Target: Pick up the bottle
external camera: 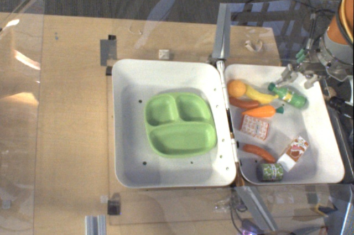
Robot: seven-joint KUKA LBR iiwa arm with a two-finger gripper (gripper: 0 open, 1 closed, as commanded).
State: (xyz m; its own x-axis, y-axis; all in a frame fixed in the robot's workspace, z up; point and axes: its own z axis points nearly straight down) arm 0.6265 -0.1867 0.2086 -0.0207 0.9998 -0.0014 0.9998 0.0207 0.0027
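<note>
While the arm is reaching in from the right, its jaws (298, 74) are hovering spread wide over the far right part of the right bin (326, 173), gripping nothing. Just below and left of the jaws, the green bottle (289, 95) is lying on its side, untouched. Farther left, a banana (259, 95) and an orange (237, 88) are resting together; nearer the camera, a carrot (260, 112), a red sausage (258, 152) and a green can (270, 172) are lying. Well left, the green divided plate (180, 124) is sitting in the left bin (127, 134) on the counter (66, 118).
</note>
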